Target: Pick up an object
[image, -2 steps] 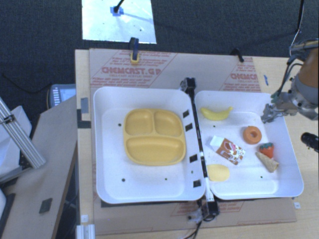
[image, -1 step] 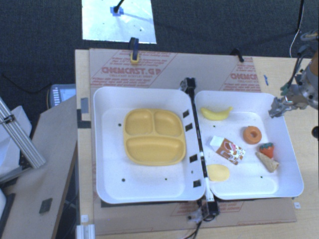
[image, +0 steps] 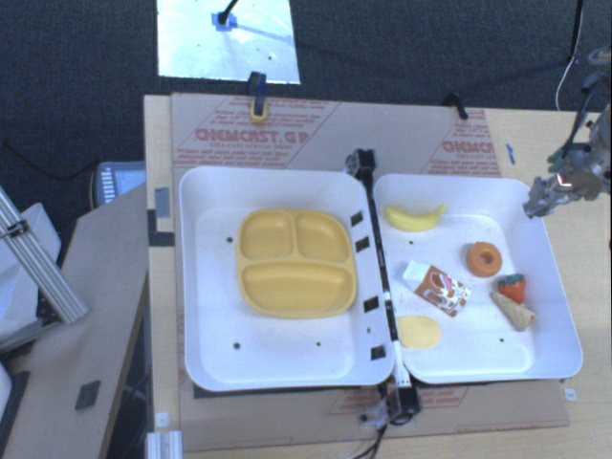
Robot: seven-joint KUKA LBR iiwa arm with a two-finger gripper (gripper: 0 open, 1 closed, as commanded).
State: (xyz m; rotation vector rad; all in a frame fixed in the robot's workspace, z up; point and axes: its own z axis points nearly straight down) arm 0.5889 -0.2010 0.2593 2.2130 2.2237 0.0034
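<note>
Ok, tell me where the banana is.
The banana lies in the right bin, near its far left corner beside the divider, with the small carton nearer the camera and the orange ring to its right.

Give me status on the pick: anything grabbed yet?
Nothing lifted yet. Gripper sits at the right bin's far right rim, nothing visible between its fingers. Banana, donut, carton and the rest lie in the bin. Descent, grasp and lift remain.

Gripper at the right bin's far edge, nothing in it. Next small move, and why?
Probably slide the gripper left and toward the camera until it hangs over the round orange doughnut-shaped toy, then descend. It now sits over the far right rim of the right white bin, off every item. The doughnut looks nearest and lies apart from the carrot-like orange and green toy.
</note>
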